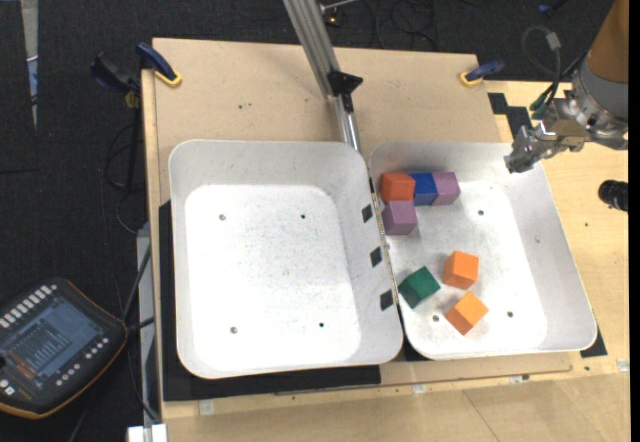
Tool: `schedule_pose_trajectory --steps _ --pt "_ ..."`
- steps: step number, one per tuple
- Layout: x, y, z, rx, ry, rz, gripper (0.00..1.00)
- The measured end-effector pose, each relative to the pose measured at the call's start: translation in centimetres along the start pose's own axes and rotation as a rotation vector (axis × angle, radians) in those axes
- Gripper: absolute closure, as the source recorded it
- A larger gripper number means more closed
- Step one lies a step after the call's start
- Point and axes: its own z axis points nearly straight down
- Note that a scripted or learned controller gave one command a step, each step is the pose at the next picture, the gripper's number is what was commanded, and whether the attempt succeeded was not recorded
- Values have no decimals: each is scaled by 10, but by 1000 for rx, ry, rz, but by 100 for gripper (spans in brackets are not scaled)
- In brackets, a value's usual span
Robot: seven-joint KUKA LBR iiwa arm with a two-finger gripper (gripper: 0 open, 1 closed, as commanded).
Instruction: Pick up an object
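Nothing is being carried yet — the gripper (520, 162) is being held at the right bin's (560, 260) far right rim, its state untellable. The blocks — orange cube (461, 268) among them — are lying untouched; the grasp is remaining.

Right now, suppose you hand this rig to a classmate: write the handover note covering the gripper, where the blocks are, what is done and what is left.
Gripper: above the right bin's upper right rim, holding nothing visible; finger state unclear from this view.
Blocks, all in the right bin: red-orange block, blue block and purple block in a row at the upper left, a second purple block just below the red-orange one. Green block and two orange blocks lie lower down.
Done: nothing picked yet.
Left: descend on one block, grasp and lift. The loose orange ones look easiest.
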Motion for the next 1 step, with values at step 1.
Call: schedule_pose_trajectory --steps 1 --pt "54 11 -8 3 3 -6 100"
